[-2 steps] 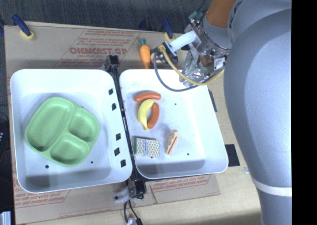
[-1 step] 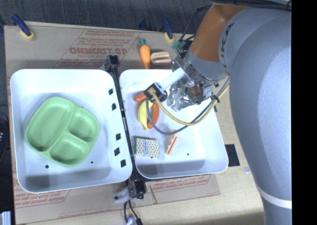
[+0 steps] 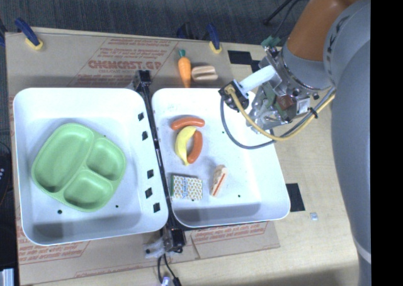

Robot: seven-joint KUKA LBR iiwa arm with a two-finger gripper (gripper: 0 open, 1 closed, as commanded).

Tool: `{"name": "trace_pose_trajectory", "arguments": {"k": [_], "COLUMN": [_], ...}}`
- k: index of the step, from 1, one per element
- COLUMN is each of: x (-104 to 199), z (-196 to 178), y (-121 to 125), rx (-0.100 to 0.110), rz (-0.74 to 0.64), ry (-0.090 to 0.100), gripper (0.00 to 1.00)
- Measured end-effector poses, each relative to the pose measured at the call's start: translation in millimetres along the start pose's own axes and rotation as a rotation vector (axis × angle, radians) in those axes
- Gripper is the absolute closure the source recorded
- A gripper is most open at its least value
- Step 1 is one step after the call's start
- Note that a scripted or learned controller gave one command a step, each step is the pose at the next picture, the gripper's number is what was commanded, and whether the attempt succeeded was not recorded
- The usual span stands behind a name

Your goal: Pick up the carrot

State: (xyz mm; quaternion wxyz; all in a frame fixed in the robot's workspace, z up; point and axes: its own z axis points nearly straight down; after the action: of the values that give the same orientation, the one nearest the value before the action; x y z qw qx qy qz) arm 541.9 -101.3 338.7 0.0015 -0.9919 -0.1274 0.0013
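Observation:
The carrot [image 3: 184, 70], orange with a green top, lies on the cardboard just beyond the far rim of the right bin [image 3: 271, 171], outside both bins. My gripper [image 3: 267, 113] hangs over the right bin's far right part, well to the right of the carrot and apart from it. Cables loop around the gripper and hide its tips. Nothing shows in its grasp.
A small brown bun [image 3: 204, 74] lies right beside the carrot. The right bin holds two sausages [image 3: 188, 122], a banana [image 3: 182, 143], a sandwich piece [image 3: 218, 181] and a patterned box [image 3: 187, 188]. A green divided plate [image 3: 79, 165] sits in the left bin.

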Motion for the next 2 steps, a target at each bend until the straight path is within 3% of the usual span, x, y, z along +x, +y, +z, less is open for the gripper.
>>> {"name": "trace_pose_trajectory", "arguments": {"k": [1,2], "x": [-44.2,-86.3], "z": [-31.1,179.6], "y": [56.5,91.1], "rx": [-0.001,0.003], "rz": [0.012,-0.140], "ry": [0.001,-0.003], "gripper": [1.00,1.00]}}
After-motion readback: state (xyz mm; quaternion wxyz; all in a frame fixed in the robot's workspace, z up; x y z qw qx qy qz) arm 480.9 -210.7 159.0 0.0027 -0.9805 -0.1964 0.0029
